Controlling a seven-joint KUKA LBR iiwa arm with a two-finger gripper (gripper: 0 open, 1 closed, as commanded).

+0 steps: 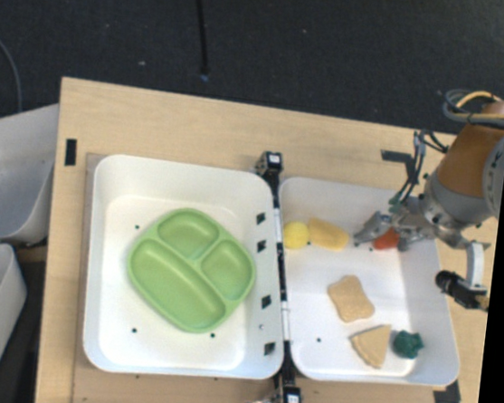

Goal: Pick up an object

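Gripper (383, 232) is low over the back of the right bin (422, 372), fingers spread around a small red-orange object (386, 242) (contact not resolvable). Just left of it lie a soft-looking yellow block (327, 234) and a round yellow ball (296, 235), touching each other. Nearer the front: a tan bread-shaped slice (350, 298), a tan wedge (371, 344), and a dark green lump (409, 343) beside the wedge. The left bin (99, 332) holds a glossy green divided plate (191, 269).
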